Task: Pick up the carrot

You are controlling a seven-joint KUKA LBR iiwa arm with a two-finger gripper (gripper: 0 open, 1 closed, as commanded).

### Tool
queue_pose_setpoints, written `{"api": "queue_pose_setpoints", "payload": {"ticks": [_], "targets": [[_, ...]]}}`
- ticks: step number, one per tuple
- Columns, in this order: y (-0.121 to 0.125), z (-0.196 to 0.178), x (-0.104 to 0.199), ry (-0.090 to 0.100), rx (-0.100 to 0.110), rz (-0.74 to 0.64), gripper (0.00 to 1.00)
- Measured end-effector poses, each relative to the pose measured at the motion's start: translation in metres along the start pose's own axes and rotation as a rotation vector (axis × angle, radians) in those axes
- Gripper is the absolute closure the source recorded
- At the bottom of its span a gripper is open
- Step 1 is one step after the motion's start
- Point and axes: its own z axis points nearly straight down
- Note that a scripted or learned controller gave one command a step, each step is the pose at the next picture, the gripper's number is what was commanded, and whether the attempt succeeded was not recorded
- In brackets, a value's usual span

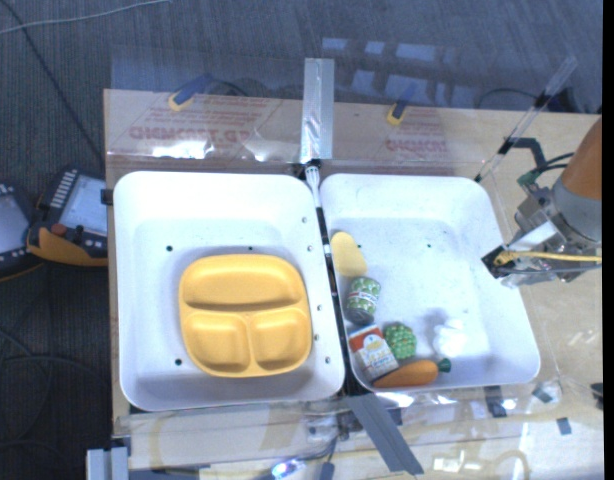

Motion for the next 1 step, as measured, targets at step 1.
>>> {"api": "queue_pose_setpoints", "payload": {"ticks": [1], "targets": [[-0.0648, -0.0154, -0.0011, 0.001, 0.003, 0.206, 1.0]]}}
